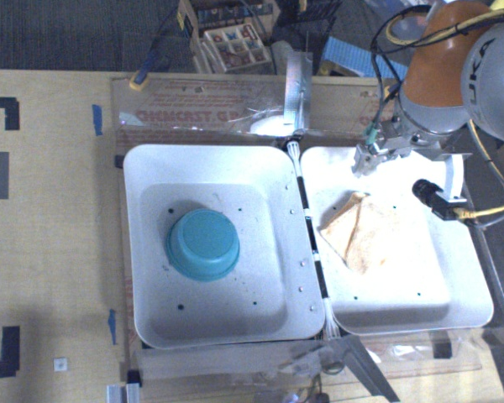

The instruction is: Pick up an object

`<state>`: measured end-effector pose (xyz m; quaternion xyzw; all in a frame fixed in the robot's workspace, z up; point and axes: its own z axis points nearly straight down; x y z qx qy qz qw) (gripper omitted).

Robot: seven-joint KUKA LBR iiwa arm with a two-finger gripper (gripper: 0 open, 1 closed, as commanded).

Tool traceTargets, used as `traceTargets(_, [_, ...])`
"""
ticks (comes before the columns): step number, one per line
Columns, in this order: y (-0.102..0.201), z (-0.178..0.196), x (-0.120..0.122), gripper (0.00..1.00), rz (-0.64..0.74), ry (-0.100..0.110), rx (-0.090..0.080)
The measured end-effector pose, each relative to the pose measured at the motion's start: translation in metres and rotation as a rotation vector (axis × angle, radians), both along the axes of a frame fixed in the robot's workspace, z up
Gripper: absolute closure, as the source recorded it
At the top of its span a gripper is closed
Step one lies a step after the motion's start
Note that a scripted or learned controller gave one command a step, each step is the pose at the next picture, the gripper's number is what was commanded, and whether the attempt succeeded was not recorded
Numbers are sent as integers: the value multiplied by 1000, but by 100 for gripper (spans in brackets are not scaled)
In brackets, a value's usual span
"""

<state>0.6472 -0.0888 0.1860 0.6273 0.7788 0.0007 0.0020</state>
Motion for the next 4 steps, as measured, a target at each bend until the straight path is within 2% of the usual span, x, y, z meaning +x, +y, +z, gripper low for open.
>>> traceTargets(1, [33, 86, 21, 100, 302, -3, -2])
traceTargets(2, [33, 85, 21, 0, 302, -3, -2])
traceTargets(3, [25, 0, -42, 0, 336, 2, 0])
traceTargets(4, [-35, -1, -105, 0, 191, 5, 2])
